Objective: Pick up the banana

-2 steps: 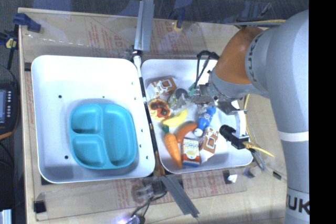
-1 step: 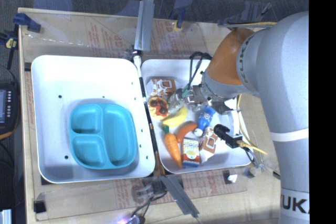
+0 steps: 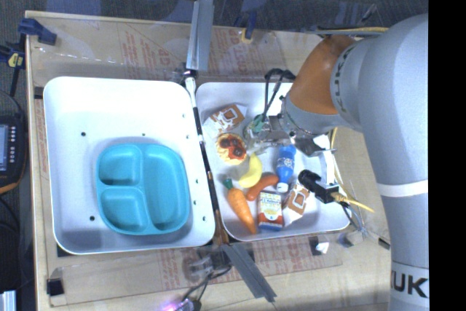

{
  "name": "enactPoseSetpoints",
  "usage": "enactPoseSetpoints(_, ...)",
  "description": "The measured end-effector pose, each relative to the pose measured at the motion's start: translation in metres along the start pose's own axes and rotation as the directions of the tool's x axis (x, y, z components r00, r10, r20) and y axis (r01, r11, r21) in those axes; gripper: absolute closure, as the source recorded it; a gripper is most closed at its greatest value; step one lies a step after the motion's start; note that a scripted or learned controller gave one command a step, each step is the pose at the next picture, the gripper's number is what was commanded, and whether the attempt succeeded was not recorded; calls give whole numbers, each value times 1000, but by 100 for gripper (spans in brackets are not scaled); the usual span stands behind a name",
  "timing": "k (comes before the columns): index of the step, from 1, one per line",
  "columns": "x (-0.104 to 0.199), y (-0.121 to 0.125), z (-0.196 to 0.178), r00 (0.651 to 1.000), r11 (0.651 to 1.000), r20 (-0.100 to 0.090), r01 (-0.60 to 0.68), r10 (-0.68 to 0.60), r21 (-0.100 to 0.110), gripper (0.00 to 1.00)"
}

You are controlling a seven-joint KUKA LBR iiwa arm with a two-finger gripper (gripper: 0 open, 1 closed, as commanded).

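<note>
The main risk is a wrong or glancing grasp: the banana (image 3: pixel 251 171) lies packed in the middle of the right bin (image 3: pixel 329 223), with a round pizza-like toy (image 3: pixel 231 147) touching it at its 11 o'clock, a sausage (image 3: pixel 261 186) and a carrot (image 3: pixel 241 207) crowding it from 5 and 7 o'clock, and a blue bottle (image 3: pixel 285 163) just beside it at 3 o'clock. Fingers coming down here could land on a neighbour, or push the curved fruit sideways so it rolls out from between them. A juice carton (image 3: pixel 270 210) and a small brown box (image 3: pixel 297 199) further along at 5 o'clock leave little room for it to slide clear. The arm (image 3: pixel 378 84) comes in from 3 o'clock, its orange band bent over the bin's upper right part, and the gripper (image 3: pixel 263 129) hangs low at roughly 1 o'clock of the banana, near it. It is a dark tangle of metal and cable against the clutter, so I cannot tell how wide it stands, and nothing visibly sits in it. The left bin (image 3: pixel 65 105) holds a blue divided tray (image 3: pixel 143 187), well apart from all this.
</note>
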State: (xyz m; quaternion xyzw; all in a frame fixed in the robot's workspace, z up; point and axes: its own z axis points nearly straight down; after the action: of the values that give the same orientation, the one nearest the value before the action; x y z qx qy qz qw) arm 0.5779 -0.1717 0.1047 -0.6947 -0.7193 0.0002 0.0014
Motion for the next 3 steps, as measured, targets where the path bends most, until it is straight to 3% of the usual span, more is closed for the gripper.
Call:
enactPoseSetpoints(1,0,0,0,1000,1000,0,0,0,0,0)
enactPoseSetpoints(2,1,0,-10,1000,1000,0,2,-2,2,100)
enactPoseSetpoints(3,1,0,-10,1000,1000,0,2,-2,2,0)
